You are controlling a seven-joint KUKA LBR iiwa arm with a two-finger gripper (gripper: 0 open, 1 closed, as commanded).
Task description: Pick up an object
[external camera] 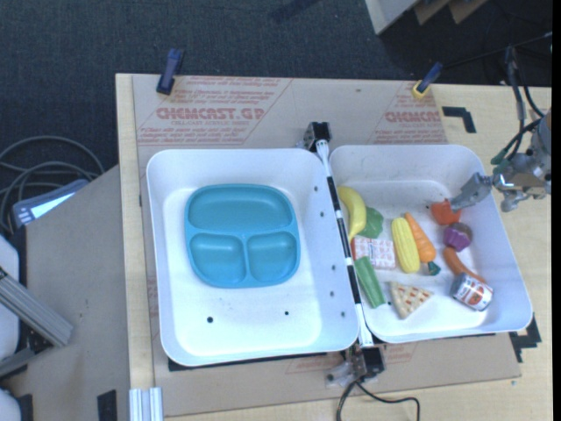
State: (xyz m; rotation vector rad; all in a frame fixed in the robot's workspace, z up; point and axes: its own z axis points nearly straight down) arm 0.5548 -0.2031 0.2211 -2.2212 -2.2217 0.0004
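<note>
The right bin (412, 167) holds several toy foods: a yellow banana (352, 210), a corn cob (405, 244), a carrot (422, 238), a green cucumber (368, 281), a pizza slice (409, 299), a red and white can (472, 293), a purple piece (457, 235) and a red-orange piece (443, 212). My gripper (493, 197) hangs over the bin's right wall, just right of the red-orange piece. Its two grey fingers are spread apart, open, with nothing between them.
The left bin (175, 314) carries a blue divided plate (243, 235). A black hinge strip (340, 244) runs between the bins. Blue (169, 70) and yellow (427, 81) clamps sit at the board's far edge. Cables hang by the arm at the right (519, 103).
</note>
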